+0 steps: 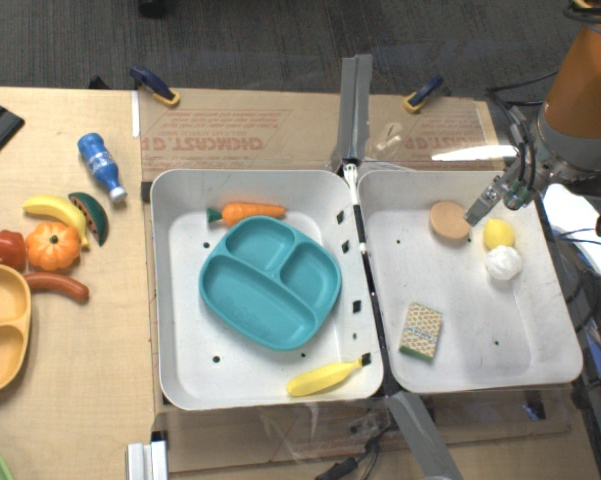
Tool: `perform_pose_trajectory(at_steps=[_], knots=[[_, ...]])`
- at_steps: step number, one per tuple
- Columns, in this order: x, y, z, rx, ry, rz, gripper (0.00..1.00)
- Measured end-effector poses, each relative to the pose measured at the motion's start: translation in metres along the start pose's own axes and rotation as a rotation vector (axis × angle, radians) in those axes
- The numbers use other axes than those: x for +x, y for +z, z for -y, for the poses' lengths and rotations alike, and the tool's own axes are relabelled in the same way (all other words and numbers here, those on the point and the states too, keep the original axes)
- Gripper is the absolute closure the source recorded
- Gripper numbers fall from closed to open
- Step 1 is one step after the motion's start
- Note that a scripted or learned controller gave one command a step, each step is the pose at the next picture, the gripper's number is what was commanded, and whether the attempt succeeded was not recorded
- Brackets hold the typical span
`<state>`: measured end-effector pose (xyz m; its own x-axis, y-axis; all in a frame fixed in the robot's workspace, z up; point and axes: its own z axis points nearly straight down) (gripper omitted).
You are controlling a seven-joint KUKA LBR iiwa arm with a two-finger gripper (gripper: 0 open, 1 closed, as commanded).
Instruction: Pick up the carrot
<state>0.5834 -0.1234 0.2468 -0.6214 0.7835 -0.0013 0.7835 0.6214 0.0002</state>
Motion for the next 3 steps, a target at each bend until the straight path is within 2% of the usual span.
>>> perform_pose_trajectory(at_steps=[1, 2, 3], knots=[[0.025, 0.056, -0.037, 0.001, -0.06, -0.002, 1.0], [0.046, -0.041, -0.008, -0.001, -0.03, 0.001, 1.0], [0.108, 0.009, -0.043, 0.001, -0.003, -0.001, 1.0]])
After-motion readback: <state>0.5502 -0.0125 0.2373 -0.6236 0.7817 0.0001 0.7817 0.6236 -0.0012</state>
